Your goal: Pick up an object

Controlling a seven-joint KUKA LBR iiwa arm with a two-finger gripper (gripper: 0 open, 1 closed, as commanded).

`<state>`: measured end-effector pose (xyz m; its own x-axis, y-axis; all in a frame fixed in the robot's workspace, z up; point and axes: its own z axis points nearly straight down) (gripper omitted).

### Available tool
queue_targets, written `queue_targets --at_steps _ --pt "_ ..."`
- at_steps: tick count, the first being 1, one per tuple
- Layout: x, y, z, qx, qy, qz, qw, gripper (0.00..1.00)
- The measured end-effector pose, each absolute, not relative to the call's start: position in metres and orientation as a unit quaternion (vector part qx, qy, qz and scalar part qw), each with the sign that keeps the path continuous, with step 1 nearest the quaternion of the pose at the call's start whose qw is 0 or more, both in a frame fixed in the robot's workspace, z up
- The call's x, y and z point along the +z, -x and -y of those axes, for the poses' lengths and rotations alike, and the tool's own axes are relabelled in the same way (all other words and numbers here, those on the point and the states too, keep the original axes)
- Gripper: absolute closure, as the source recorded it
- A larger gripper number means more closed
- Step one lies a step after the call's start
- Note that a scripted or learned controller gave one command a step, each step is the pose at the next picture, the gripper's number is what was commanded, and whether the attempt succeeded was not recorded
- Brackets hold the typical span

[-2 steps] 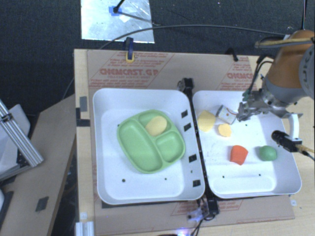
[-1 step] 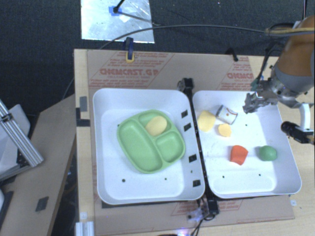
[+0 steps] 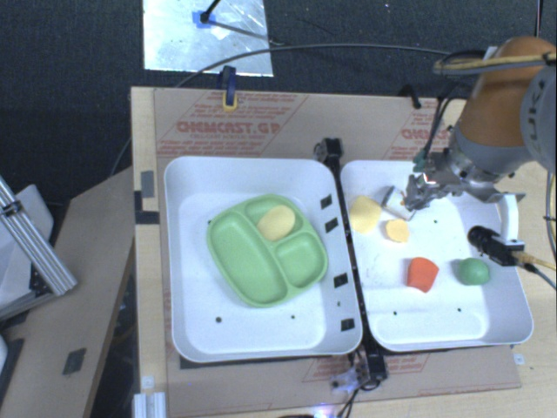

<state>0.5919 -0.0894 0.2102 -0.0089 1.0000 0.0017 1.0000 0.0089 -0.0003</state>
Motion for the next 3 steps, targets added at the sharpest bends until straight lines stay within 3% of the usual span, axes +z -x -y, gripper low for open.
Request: queue_targets --at_steps 1,3 --pt "0.205 -0.589 0.035 -0.0006 0.704 0.71 0.0 1.0" --pt "0.224 -0.564 -0.067 -0.0017 0.703 0.711 0.0 1.0"
